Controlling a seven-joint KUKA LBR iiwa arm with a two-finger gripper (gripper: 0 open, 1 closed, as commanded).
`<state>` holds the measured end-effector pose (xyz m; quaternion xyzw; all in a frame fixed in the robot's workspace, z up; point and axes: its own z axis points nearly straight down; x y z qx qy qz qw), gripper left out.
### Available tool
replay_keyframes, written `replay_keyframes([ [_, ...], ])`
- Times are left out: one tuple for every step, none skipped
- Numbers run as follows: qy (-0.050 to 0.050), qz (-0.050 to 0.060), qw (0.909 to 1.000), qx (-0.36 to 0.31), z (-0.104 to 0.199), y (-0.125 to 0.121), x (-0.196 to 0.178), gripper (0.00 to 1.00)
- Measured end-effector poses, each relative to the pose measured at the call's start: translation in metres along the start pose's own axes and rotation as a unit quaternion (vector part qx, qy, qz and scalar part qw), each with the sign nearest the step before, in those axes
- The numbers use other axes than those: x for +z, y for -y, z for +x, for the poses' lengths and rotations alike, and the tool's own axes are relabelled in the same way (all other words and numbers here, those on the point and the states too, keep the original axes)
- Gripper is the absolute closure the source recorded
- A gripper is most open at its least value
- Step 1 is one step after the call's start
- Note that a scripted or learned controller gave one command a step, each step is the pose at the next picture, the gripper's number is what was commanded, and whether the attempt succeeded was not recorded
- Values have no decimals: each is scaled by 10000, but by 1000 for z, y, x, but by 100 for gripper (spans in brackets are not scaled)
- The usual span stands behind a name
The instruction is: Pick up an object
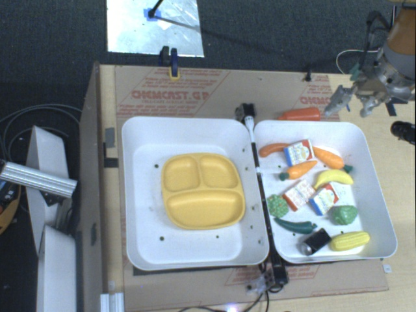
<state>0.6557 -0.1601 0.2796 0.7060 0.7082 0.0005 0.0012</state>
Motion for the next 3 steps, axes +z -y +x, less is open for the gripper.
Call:
replay_keyframes([
  [-9, 21, 10000, -1, 59, 58, 190, 0],
  [-3, 0, 10000, -2, 58, 56, 179, 100],
  [-10, -4, 10000, -7, 153, 76, 94, 100],
])
